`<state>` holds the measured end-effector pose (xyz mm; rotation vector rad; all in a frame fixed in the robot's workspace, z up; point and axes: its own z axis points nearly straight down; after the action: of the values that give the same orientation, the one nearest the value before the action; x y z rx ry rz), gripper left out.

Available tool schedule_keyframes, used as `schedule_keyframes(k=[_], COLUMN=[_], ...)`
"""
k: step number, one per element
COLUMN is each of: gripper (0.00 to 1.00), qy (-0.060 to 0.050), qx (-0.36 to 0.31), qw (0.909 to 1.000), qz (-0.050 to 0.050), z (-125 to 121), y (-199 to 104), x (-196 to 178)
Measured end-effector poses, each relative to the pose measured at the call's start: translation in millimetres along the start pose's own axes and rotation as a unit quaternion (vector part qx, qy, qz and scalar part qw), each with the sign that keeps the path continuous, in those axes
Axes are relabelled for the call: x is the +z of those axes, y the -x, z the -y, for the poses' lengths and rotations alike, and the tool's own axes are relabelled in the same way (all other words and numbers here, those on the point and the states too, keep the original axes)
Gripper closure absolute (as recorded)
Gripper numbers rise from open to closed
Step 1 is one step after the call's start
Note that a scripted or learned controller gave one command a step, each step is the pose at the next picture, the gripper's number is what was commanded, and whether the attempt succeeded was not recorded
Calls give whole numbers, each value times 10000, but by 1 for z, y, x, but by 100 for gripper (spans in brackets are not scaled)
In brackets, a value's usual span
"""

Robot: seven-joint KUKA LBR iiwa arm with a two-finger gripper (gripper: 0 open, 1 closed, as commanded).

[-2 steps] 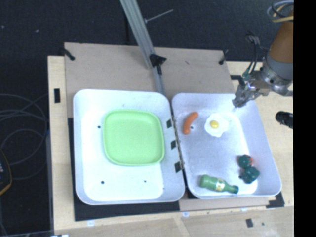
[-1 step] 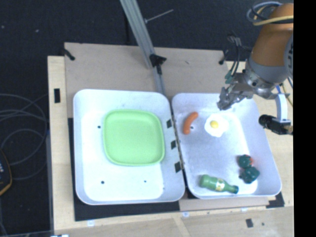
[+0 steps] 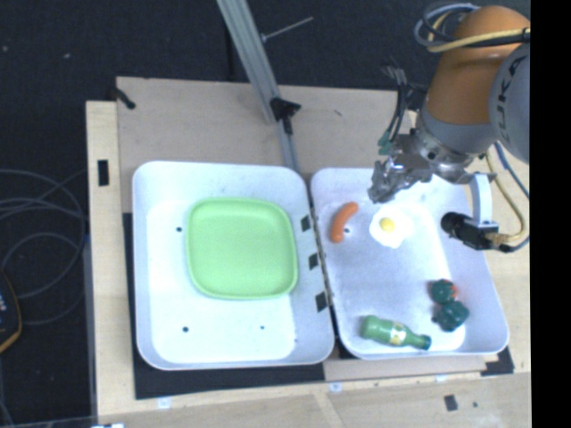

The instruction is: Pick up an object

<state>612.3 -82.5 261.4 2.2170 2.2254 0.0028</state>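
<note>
My gripper point(image 3: 385, 188) hangs over the far part of the right bin point(image 3: 473, 275), just above and behind a fried egg point(image 3: 390, 228). An orange sausage point(image 3: 342, 221) lies to the left of the egg, near the bin's left wall. A green bottle point(image 3: 393, 332) lies on its side at the bin's near edge. A dark green toy with a red bit point(image 3: 447, 305) sits at the near right. Nothing shows between the gripper's tips.
The left bin point(image 3: 161, 239) holds a light green square plate point(image 3: 242, 247). A grey metal pole point(image 3: 254, 52) slants from the top down to the gap between the bins. Bare bin floor lies between the egg and the bottle.
</note>
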Motion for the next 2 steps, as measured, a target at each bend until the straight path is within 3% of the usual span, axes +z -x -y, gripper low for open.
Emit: schedule_keyframes(k=[2], gripper=[100], qy=[-4], qx=[1], qw=[10000], qz=[0], z=[34], y=[-86], x=[-3])
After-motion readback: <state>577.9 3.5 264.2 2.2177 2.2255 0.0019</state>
